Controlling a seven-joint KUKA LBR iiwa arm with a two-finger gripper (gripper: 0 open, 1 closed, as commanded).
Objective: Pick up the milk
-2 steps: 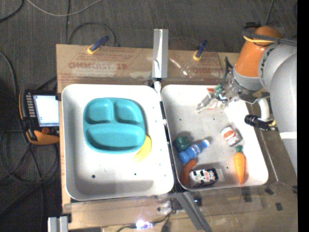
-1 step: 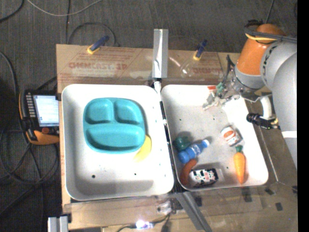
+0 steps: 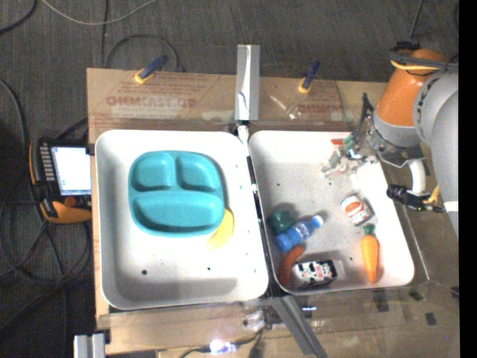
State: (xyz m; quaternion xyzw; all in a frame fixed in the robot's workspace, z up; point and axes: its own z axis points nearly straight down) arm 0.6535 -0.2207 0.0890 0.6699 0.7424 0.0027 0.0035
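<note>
The milk [image 3: 317,272] is a small black-and-white carton lying on its side near the front wall of the right bin [image 3: 298,159]. My gripper [image 3: 339,162] hangs over the back right part of that bin, far behind the milk and apart from it. The grey arm with its orange band [image 3: 402,99] reaches in from the right. Nothing shows at the gripper's tip.
Around the milk lie a brown sausage [image 3: 287,263], a blue bottle [image 3: 298,232], a green item [image 3: 282,218], a carrot [image 3: 370,253] and a white-and-red item [image 3: 356,209]. The left bin [image 3: 112,222] holds a teal divided plate [image 3: 177,192] and a banana [image 3: 223,230].
</note>
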